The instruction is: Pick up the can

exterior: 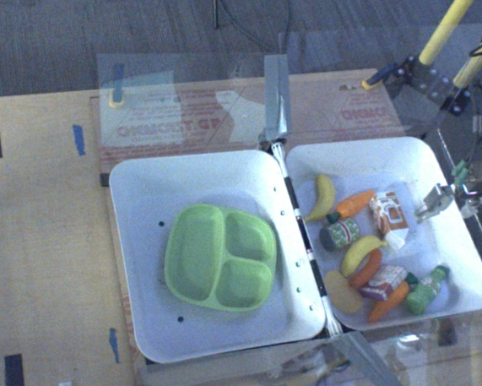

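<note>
i see the can (339,234) lying on its side in the right bin (442,168), toward its left half, crowded: a carrot (356,204) just above it, a yellow banana (361,253) touching or nearly touching below, another banana (323,195) up left. the gripper (437,199) sits at the bin's right rim, well apart from the can; i cannot tell how wide the jaws stand, and nothing shows between them. my worry: coming down, the jaws catch the banana or carrot instead, or the round can rolls away. the green tray (220,256) in the left bin (140,198) is no concern.
</note>
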Controlling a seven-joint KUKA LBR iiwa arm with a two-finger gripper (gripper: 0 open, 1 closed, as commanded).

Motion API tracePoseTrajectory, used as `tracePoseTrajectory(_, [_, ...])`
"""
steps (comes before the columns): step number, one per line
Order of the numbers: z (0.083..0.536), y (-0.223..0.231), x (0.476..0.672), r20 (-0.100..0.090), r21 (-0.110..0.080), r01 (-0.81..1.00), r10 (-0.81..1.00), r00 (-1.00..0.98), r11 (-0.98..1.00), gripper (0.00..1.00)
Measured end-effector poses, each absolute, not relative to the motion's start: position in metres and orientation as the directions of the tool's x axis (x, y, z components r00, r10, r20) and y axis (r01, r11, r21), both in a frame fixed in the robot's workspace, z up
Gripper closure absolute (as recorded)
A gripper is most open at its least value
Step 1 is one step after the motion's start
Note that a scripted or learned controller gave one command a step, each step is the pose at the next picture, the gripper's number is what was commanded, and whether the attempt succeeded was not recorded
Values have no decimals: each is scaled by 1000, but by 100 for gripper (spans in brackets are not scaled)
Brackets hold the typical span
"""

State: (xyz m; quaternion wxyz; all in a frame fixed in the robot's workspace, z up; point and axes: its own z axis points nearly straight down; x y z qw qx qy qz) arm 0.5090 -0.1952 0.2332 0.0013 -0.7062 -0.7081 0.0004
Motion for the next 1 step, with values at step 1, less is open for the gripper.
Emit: tracePoseTrajectory(1, [115,-187,521,0,1,977,977,-211,211,0])
